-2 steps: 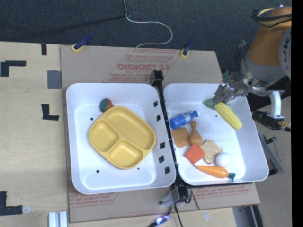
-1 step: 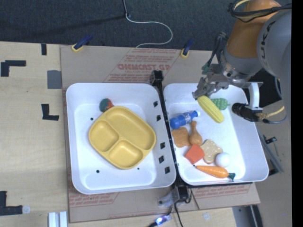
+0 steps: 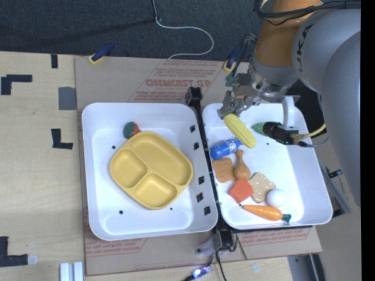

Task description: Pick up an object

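Corn, a yellow toy cob, is hanging tilted at the upper left of the right bin, its upper end caught between the fingers of the gripper, which is clenching it. Going from the left, the left bin is holding a yellow divided plate with three compartments, lying at a slant across its middle, and a small round red and green toy is sitting just beside the plate's upper left edge. In the right bin, a blue toy is lying just below the corn, with a brown piece and a drumstick under it, then an orange-red block, a tan cracker shape, a white egg and a carrot along the lower edge. A green piece is resting near the top right. Both bins are sitting side by side on a sheet of brown cardboard with red print, over a pale wooden bench. A white cable is trailing across dark carpet beyond.
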Controlling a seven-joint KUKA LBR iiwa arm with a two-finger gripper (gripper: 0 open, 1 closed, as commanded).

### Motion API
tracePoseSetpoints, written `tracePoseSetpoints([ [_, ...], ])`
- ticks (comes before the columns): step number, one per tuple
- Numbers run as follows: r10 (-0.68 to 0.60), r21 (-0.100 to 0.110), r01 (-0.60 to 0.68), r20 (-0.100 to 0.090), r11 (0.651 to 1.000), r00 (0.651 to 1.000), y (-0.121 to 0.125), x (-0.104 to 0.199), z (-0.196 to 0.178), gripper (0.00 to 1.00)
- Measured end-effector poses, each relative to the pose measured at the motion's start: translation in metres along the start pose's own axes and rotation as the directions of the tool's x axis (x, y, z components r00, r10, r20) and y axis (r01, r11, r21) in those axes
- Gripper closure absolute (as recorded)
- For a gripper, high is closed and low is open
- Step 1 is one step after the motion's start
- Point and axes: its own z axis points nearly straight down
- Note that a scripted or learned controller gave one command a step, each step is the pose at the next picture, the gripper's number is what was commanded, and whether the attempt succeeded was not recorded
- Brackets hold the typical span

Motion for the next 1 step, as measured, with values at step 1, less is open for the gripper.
tracePoseSetpoints([
  [1, 0.005, 0.003, -0.005, 0.002, 1.0, 1.0, -0.0039, 0.0022, 0.0208, 1.0],
])
